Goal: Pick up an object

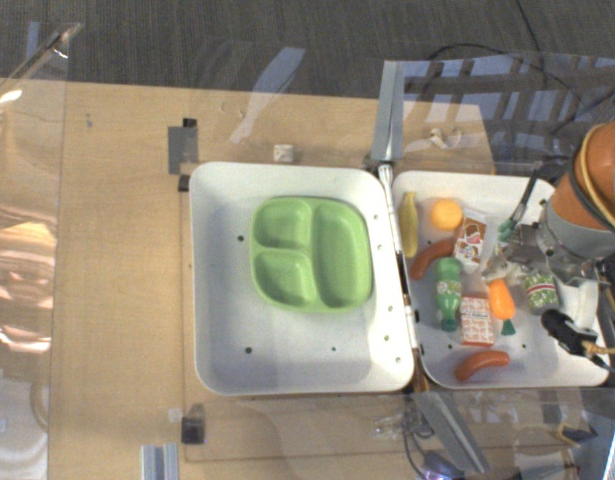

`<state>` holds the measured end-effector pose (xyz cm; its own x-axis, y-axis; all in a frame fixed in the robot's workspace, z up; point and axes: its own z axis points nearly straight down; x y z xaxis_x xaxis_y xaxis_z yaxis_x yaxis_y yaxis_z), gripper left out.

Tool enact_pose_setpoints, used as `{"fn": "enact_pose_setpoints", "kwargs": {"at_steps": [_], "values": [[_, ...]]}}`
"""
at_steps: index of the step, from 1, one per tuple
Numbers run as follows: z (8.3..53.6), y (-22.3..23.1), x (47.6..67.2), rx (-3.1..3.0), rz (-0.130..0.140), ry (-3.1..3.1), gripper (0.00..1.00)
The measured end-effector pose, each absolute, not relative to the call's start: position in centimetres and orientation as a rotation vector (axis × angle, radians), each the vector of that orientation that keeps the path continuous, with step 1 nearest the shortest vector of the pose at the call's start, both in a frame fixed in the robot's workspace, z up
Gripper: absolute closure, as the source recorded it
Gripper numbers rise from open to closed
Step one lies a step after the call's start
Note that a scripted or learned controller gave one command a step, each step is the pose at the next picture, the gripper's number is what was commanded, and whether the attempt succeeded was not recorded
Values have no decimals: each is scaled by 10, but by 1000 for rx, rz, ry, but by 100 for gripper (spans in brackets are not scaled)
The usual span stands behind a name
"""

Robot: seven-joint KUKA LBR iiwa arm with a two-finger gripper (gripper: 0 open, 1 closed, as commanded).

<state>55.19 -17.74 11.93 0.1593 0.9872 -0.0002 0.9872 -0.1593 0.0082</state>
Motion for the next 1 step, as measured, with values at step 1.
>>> {"fn": "enact_pose_setpoints", "kwargs": {"at_steps": [1], "values": [[232, -112, 548, 2485, 8, 1914, 100]]}}
